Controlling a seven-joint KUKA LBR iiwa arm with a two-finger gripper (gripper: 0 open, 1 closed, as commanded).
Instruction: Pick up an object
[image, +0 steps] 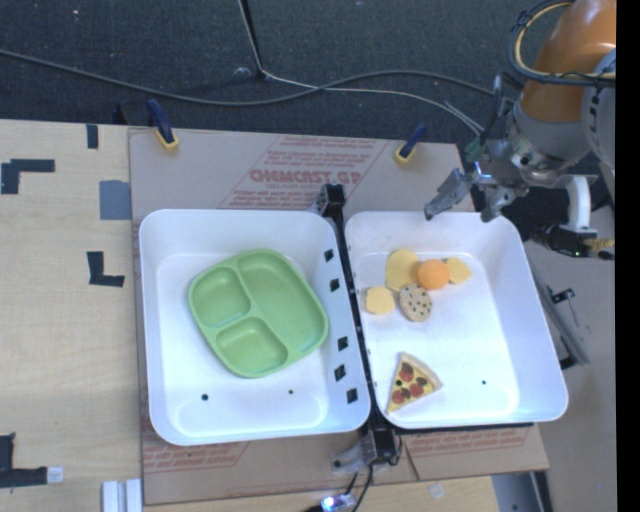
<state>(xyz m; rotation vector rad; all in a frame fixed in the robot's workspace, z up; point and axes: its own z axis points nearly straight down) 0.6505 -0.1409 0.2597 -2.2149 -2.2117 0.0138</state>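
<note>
Camera view: the gripper (465, 198) hangs with fingers spread and nothing between them over the far edge of the right bin (520, 330). This looks like the approach step. The nearest objects, an orange ball (433, 274) among yellow pieces (401, 268) and a cookie (415, 302), sit mid-bin; a pizza slice (411, 382) lies toward the near edge. Next move calls for descending onto 1 of them.

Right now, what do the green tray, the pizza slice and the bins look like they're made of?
Green tray: likely moulded plastic, one flat colour, soft sheen, rounded compartments. Pizza slice: looks like a toy, plastic or rubbery, with neat red dots; too small to tell which. Bins: smooth white plastic by the look, glossy with rounded rims.
</note>
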